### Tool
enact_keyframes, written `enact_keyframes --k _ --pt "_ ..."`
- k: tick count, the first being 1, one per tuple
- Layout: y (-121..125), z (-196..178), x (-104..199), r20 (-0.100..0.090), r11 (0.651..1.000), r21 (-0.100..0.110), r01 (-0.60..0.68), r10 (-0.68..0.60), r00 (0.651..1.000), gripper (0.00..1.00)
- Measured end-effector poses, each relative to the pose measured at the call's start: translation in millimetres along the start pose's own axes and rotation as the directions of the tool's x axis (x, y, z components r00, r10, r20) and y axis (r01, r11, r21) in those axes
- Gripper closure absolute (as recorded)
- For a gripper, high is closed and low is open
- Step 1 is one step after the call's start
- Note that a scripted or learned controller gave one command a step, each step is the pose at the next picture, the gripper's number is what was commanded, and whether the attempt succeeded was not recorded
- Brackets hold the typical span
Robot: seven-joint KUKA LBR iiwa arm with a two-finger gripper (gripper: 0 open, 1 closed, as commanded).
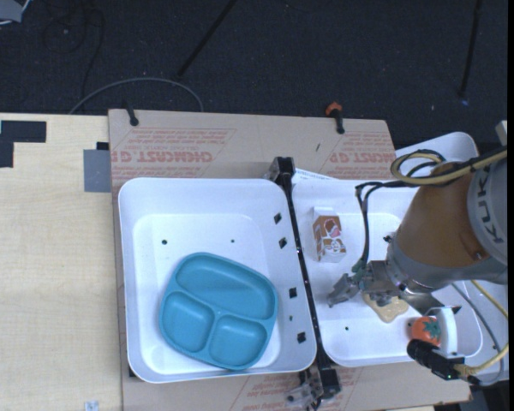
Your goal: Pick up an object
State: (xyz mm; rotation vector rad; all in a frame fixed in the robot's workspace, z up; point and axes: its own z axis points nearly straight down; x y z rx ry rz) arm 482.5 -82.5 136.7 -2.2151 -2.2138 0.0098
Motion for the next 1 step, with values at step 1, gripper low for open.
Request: enact_keyframes --k 1 --pt "0.3 50.6 -0.2 0.003 1.0 -0.008 -0.001 0.001 1.0 0.0"
